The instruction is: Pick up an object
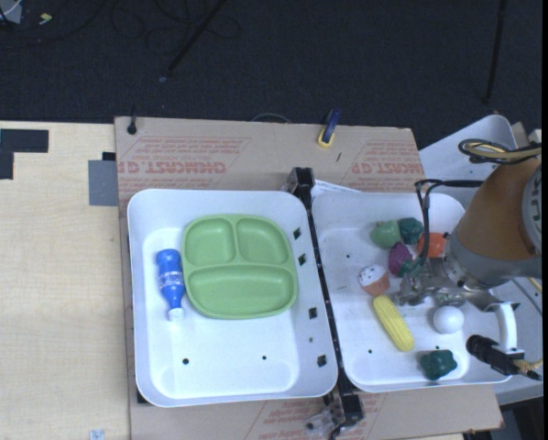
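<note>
Dark blue-black carpet floor [256,44] beyond counter's far edge, thin black cables [196,21] trailing across. Pale wood-grain counter [45,319]; brown cardboard sheet [256,159] on top.

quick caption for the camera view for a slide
KUKA arm's gripper lowered into the right bin among toy items beside a yellow corn cob; left bin holds a green divided plate and blue bottle.

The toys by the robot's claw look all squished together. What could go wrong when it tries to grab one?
The gripper sits among a purple toy, an orange piece, a white ball and yellow corn. It might pinch two at once, or close on nothing. The ball could roll away if nudged.
</note>
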Action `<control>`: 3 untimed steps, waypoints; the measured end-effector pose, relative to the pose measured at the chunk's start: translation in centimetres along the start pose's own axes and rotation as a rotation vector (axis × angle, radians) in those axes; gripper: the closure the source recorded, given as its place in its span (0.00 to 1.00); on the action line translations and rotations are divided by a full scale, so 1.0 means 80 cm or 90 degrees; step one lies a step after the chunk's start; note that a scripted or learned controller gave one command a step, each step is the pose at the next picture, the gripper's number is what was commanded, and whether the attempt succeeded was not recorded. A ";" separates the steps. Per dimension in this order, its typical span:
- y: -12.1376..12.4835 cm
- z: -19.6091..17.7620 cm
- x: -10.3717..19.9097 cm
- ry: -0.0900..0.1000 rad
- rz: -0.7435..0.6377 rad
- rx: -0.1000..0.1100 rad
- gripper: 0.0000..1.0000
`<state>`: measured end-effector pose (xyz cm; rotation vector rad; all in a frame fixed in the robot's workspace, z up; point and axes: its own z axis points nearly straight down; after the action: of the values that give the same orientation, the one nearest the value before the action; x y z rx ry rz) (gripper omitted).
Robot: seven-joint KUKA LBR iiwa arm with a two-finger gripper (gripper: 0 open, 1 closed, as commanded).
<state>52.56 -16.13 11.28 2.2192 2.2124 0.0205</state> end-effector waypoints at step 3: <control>-0.013 -0.144 -0.013 -0.002 -0.002 0.010 1.00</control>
<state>51.35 -17.19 22.76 2.2226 2.2220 -0.0004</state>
